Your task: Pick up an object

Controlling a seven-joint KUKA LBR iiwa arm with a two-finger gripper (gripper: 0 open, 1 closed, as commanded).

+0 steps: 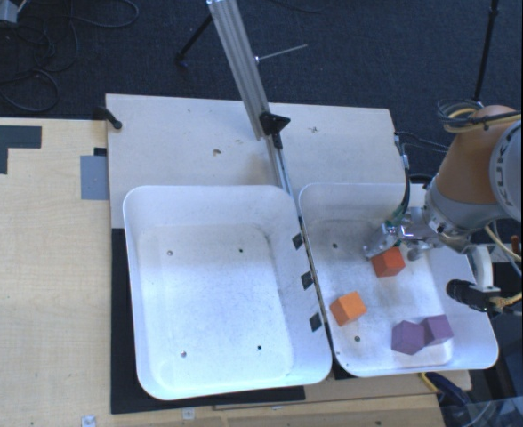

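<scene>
Gripper [393,249] closed on red block [388,262], orange block [349,308] near, purple blocks [421,334] apart.

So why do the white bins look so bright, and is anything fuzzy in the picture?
In the camera view, light from above makes the left bin and right bin glare pale, washing out their rims; the blocks cast only faint soft shadows; the gripper beside the red-orange block looks soft and blurry, and the dark floor at the top stays dim.
</scene>
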